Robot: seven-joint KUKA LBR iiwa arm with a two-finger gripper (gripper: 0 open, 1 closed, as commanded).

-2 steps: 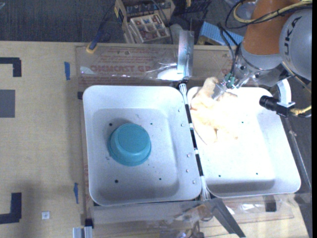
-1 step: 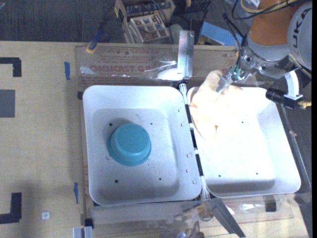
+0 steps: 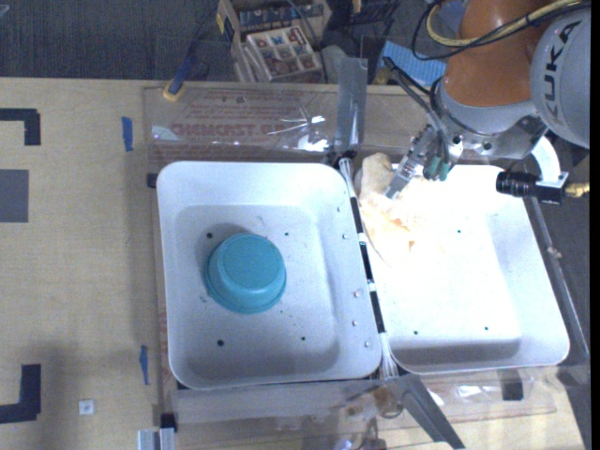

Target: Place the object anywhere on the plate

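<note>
— Where's the gripper [image 3: 401, 182]?
— Over the right bin [image 3: 506, 345], top-left corner.
— And the plate [image 3: 392, 228]?
— Pale, just at its seven o'clock, touching the dividing rim.
— Blue bowl [image 3: 246, 272]?
— Left bin [image 3: 187, 190], well off toward eight o'clock.

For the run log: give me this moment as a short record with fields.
left bin: holds a round teal plastic bowl, upside down, near the middle
right bin: holds a pale, washed-out plate at its upper left corner
gripper: above the plate's upper edge, near the divider between the bins
held object: too glare-washed to tell
arm: grey with an orange band, reaching in from the right
</note>
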